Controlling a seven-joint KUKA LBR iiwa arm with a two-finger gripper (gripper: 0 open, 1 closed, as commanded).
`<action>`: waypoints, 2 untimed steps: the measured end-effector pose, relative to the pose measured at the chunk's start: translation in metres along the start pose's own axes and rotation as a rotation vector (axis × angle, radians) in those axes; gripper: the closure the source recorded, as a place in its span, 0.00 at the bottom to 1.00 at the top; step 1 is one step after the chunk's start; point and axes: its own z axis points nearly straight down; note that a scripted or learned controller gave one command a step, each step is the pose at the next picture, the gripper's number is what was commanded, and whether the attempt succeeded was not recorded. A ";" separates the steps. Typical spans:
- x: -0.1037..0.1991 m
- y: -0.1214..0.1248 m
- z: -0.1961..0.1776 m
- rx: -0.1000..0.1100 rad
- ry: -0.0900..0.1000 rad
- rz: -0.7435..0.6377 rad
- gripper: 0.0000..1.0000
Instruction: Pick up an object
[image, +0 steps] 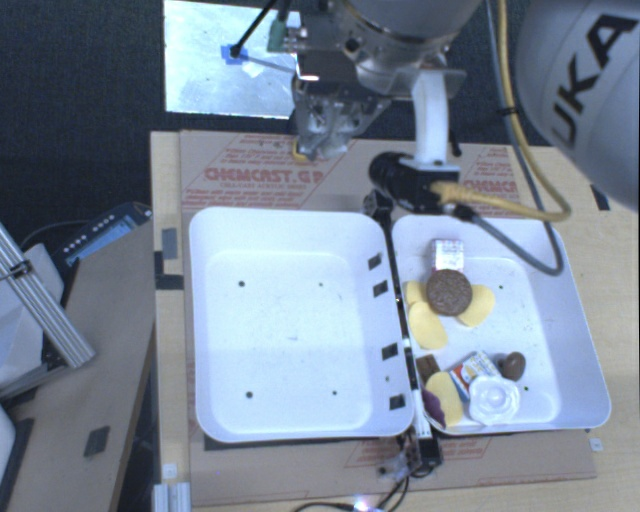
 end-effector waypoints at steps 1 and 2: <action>-0.048 0.079 0.006 0.004 -0.008 0.016 1.00; -0.003 0.038 0.174 0.023 -0.010 0.005 1.00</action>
